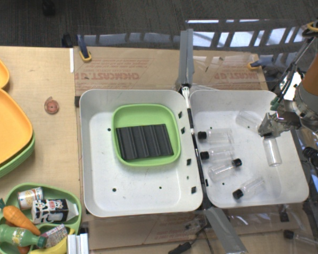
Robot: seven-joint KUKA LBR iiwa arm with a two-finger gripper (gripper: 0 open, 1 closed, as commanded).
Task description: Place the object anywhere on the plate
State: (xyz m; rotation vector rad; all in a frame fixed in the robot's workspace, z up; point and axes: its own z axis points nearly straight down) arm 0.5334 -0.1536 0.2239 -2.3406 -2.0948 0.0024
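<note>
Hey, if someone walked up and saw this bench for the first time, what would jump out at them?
Probably the green plate in the middle of the left bin, with a dark ribbed block lying on it. Next, the clear vials with black caps scattered across the right bin, where the tool sits over a vial near the right edge. Orange plates stack at far left.

Two bins sit side by side on the counter (53,78). The left bin (95,194) holds a plate (122,118) carrying a ridged mat (147,142). The right bin (297,194) holds several vials (222,169) scattered across its floor, with the end effector (268,131) above its right part. Left of the bins lie stacked plates (8,136), and a bowl of toy food (34,221) sits nearer the front.
</note>
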